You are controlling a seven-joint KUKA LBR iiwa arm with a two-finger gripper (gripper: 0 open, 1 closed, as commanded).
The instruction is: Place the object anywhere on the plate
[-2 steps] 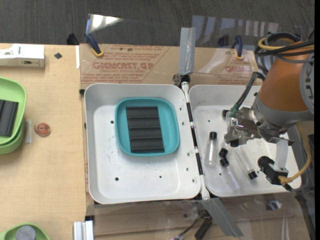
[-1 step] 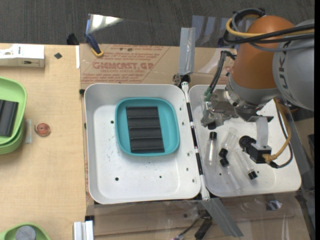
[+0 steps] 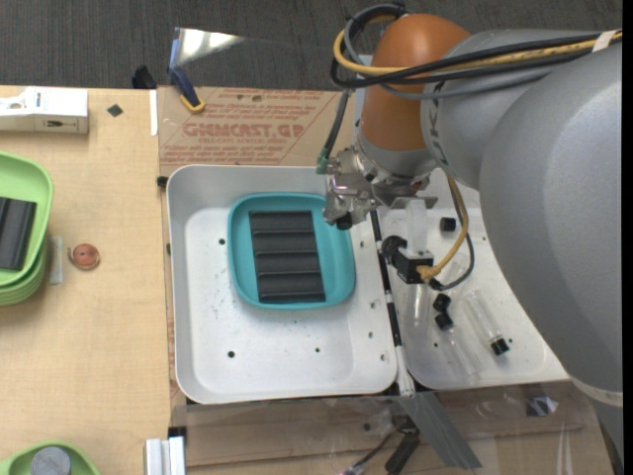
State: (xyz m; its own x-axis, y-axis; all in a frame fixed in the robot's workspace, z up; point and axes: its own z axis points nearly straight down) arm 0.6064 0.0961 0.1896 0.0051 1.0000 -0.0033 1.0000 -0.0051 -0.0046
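A teal plate (image 3: 341,275) lies in the left white bin (image 3: 203,295), toward its upper middle. On the plate rests a dark grey ribbed block (image 3: 287,255), lying flat and filling most of the plate's middle. My gripper (image 3: 341,211) hangs over the plate's upper right corner, just right of the block's top end. It is seen from above, under the orange wrist band, and nothing is visible in its grasp.
The right bin (image 3: 524,359) holds small black pieces (image 3: 442,317) and clear tubes (image 3: 485,320). My arm covers that bin's upper right. On the bench at the left are a green dish (image 3: 35,191) with a black item, a small reddish disc (image 3: 86,255) and a white box (image 3: 45,110).
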